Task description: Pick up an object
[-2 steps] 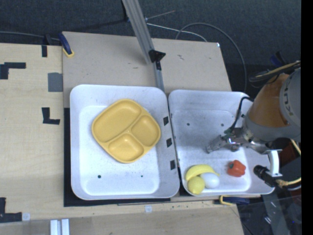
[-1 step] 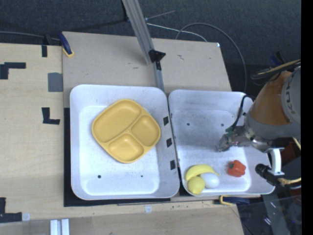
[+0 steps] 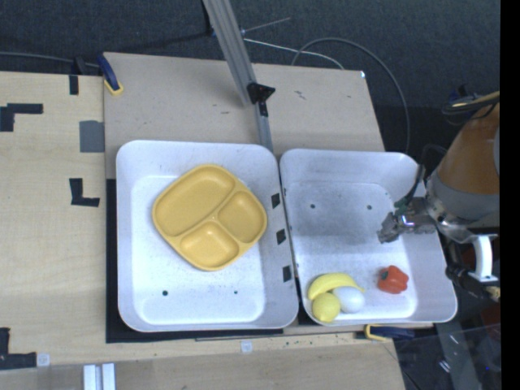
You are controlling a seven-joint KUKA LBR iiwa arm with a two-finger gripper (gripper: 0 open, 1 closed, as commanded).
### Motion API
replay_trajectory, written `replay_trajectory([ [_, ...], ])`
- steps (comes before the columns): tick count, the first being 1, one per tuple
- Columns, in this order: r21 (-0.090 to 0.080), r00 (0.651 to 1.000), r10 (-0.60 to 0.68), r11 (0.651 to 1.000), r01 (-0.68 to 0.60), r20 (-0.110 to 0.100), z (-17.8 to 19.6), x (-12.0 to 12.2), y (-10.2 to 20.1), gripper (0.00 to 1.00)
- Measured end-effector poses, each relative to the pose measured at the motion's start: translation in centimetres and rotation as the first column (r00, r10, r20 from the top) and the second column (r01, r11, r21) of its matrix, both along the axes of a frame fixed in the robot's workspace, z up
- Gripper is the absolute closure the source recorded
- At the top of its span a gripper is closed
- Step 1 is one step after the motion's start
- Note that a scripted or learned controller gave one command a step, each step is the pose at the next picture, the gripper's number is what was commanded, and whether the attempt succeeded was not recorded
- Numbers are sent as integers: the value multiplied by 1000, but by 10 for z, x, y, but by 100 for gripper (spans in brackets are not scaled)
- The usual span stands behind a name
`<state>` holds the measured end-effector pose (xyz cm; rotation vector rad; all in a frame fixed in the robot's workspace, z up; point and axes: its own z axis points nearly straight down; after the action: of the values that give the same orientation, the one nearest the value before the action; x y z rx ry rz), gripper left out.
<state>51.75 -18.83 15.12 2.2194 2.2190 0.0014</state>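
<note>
The red pepper [image 3: 393, 279] lies near the right bin's [image 3: 341, 169] lower right corner; banana [image 3: 331, 283], lemon [image 3: 326, 307] and egg [image 3: 351, 300] huddle at its eight o'clock. The gripper [image 3: 392, 227] hovers at its twelve, grip unreadable, bare floor leftward.

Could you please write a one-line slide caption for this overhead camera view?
Gripper over the right bin, near red pepper, banana, white egg; yellow tray at left.

A mustard-yellow three-compartment plastic plate [image 3: 210, 216] lies in the left shallow white bin [image 3: 134, 218]. At the lower edge of the right shallow white bin [image 3: 341, 169] (its floor speckled grey) sit a yellow banana [image 3: 333, 283], a yellow lemon [image 3: 326, 307], a white egg-shaped object [image 3: 351, 301] and a red-orange pepper-like object [image 3: 392, 279].
</note>
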Motion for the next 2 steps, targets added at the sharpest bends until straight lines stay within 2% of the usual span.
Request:
replay_trajectory([
  [1,-1,1000,3,1000,-3,3,63,5,3,100],
  [2,1,1000,2,1000,-2,0,93,6,3,100],
])
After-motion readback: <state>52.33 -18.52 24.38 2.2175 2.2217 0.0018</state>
